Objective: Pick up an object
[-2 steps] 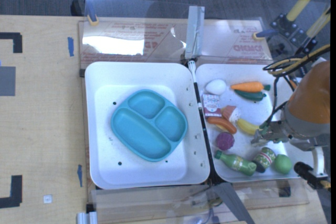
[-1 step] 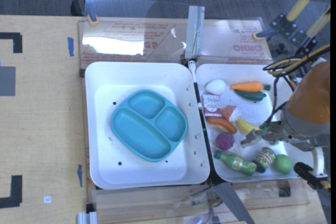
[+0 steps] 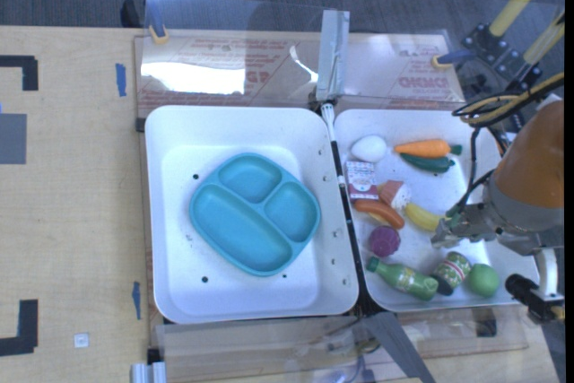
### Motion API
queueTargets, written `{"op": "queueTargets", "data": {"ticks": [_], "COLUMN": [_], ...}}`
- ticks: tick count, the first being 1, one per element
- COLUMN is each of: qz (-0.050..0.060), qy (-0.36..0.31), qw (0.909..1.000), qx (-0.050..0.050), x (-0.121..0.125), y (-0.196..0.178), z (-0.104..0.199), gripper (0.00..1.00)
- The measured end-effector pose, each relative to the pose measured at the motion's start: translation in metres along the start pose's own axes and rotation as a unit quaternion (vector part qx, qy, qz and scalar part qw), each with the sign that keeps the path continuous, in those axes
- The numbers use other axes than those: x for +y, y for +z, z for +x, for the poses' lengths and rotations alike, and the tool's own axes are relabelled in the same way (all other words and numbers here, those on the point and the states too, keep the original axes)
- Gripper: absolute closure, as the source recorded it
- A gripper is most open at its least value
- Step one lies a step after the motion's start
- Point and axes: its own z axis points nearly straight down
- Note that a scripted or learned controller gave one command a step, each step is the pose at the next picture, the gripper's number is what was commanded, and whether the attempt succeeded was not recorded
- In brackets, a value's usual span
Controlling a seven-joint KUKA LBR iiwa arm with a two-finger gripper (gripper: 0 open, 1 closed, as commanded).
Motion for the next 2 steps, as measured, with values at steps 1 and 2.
{"op": "queueTargets", "data": {"ticks": [1, 2], "qz": [0.001, 0.004], "qy": [0.000, 0.055], "qw": [1.0000, 0.9985], "qx": [0.000, 0.002], "x": [0.000, 0.081], "y": [0.001, 0.022], "z": [0.000, 0.042], "gripper": [0.00, 0.00]}}
